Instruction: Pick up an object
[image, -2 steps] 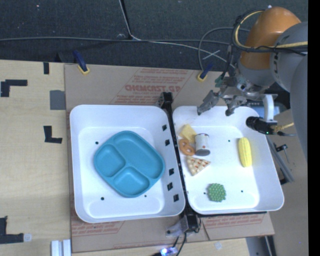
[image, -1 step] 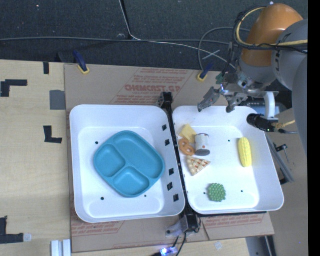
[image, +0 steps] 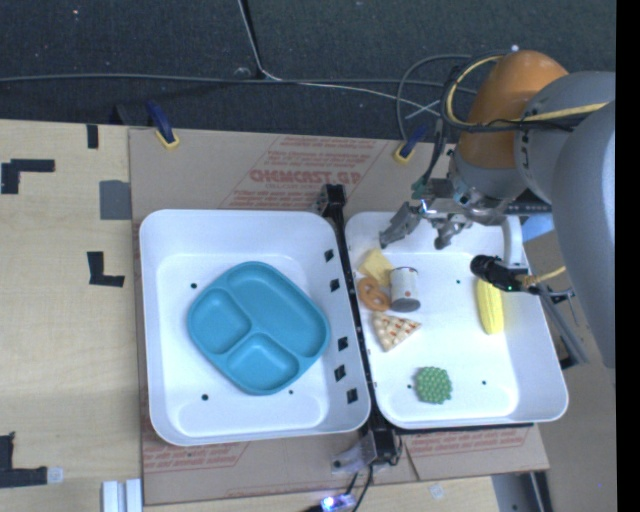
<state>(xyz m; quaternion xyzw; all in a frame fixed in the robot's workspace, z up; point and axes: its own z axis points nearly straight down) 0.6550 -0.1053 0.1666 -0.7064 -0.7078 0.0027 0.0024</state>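
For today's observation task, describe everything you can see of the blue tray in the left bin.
The blue tray is a rounded, glossy, plastic-looking dish with three compartments: one long along its upper right, two smaller at left and bottom. All look bare. It lies flat, turned at an angle, near the middle of the left bin, resting on the bin's white floor. Nothing else touches it; the gripper is over the right bin.

A pale wooden counter (image: 60, 330) marked with black tape carries a brown cardboard sheet (image: 290, 170) held by clamps, with dark carpet (image: 200, 40) and cables beyond.
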